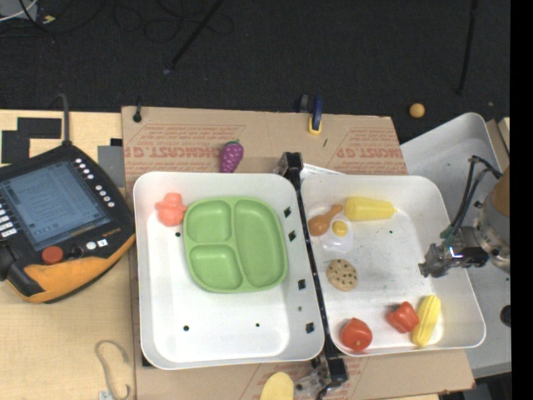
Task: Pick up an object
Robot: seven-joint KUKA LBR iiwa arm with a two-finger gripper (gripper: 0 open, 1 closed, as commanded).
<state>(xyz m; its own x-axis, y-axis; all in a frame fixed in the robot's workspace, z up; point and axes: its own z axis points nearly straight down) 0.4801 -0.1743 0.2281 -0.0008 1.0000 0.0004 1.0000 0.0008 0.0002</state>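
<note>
We see the gripper [435,262] over the right bin [454,202] at its right edge; can't tell its grip state, nothing visibly held. Nearest toys: corn cob [427,319] w/ red pepper [402,317] touching it, just below; cookie [341,274] mid-bin, tomato [356,334] at front.
</note>
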